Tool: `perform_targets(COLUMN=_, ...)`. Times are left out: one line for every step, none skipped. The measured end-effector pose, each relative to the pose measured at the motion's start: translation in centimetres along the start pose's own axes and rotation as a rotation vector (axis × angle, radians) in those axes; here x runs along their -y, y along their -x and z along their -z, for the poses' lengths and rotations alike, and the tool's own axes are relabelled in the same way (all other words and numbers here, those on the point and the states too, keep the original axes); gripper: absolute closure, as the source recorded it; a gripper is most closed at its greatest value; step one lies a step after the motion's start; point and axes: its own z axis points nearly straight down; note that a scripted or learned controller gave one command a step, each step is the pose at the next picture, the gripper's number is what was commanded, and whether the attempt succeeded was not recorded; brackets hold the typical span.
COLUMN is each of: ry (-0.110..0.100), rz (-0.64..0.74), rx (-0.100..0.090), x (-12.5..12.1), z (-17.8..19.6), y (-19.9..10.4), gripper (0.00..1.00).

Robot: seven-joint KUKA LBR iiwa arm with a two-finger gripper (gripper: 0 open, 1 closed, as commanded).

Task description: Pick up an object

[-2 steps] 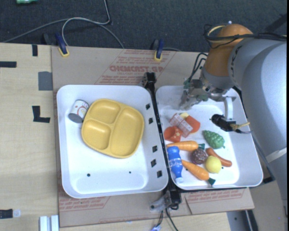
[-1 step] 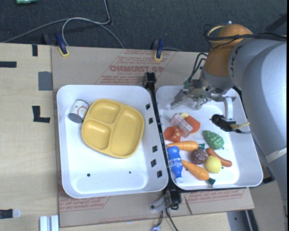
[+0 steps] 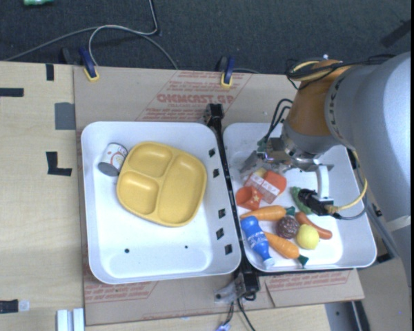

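The grey arm [image 3: 372,109], nearest the lens, is seen reaching in from 3 o'clock, with its gripper [image 3: 265,158] lowered over the right bin [image 3: 355,254]; whether anything is gripped cannot be told. Below it, towards 6 o'clock, an orange-and-white carton [image 3: 265,185], carrots [image 3: 265,213], a blue bottle [image 3: 257,240] and a lemon [image 3: 308,236] are piled. In the left bin [image 3: 96,254] a yellow divided plate [image 3: 161,183] is laid, with a small can [image 3: 112,159] touching it at 9 o'clock.
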Motion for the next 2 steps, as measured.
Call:
perform_targets(ry=0.003, rz=0.000, rx=0.001, x=-0.07, z=1.01, y=0.04, gripper=1.00)
perform_targets(ry=0.002, rz=0.000, rx=0.001, x=-0.06, z=0.98, y=0.04, gripper=0.00)
